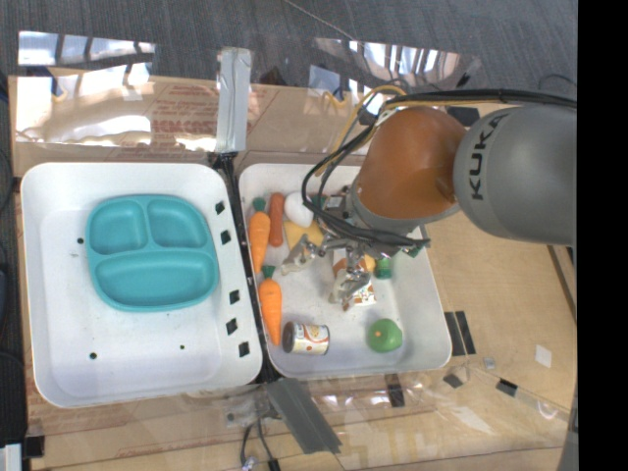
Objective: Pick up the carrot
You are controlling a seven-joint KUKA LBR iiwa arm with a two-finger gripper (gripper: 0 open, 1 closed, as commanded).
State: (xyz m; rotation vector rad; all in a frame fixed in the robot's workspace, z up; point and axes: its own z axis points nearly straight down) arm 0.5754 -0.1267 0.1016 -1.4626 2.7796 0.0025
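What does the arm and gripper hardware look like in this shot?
The arm is a thick, rounded grey link with KUKA in dark letters. Next comes a glossy orange band above the wrist. Black cables and a yellow one loop along its left side. The gripper below is bare silvery metal with small brackets and thin parts.

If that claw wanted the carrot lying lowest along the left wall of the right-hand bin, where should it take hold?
Probably from above, pinching the thick middle of the carrot across its width. It lies lengthwise beside the bin wall, green top up, so the wall-side finger has little room. The small can sits near its lower tip, so higher up looks safer.
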